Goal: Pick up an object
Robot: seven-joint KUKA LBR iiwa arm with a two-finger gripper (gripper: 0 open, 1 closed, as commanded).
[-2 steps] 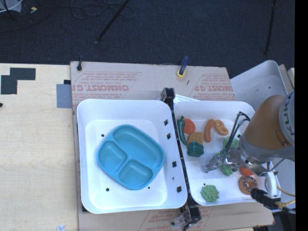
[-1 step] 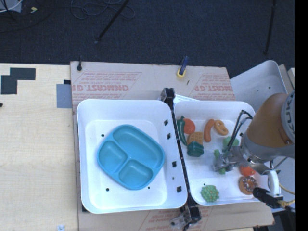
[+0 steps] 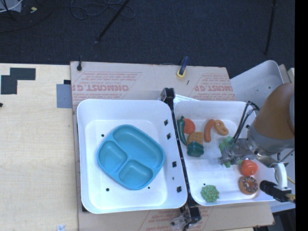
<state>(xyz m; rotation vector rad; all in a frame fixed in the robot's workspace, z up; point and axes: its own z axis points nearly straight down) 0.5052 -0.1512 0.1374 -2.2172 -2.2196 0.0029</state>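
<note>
White plastic forms the two shallow bins seen in the camera view, set side by side on the bench (image 3: pixel 33 143) over a cardboard sheet (image 3: pixel 125 83). The left bin (image 3: pixel 86 129) carries a blue divided plate (image 3: pixel 131 156), probably as a destination. The right bin (image 3: pixel 211 109) gathers the toy foods within reach: a tomato (image 3: pixel 249 167) and a green leafy piece (image 3: pixel 225 144) flank the pincer (image 3: pixel 227 160), a doughnut (image 3: pixel 248 185) and a green cluster (image 3: pixel 210 193) lie nearer the front wall, and a sausage (image 3: pixel 209 130), a pretzel (image 3: pixel 221 127) and a dark green pepper (image 3: pixel 195 149) sit toward the divider. The pincer hangs low over the bin floor, its spread impossible to tell. Reversed red print on the cardboard appears to read "CHEMCRST, G.P."; this reading is uncertain.
</note>
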